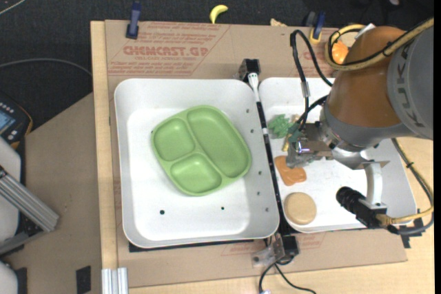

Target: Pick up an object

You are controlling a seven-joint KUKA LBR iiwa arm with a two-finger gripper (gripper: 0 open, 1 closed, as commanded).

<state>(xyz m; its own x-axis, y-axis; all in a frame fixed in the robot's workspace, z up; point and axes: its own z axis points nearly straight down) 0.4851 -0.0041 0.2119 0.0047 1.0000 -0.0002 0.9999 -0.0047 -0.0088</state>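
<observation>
end effector [298, 148] — low in right bin [400, 213], grip state can't be told | orange piece [292, 171] just below it | green divided plate [200, 149] — left bin [138, 169]

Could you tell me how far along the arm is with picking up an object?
Done: the gripper is down in the right bin, among an orange piece, a green item and a tan round object. In hand: nothing visibly. Left: the grasp and lift. The green tray lies in the left bin.
</observation>
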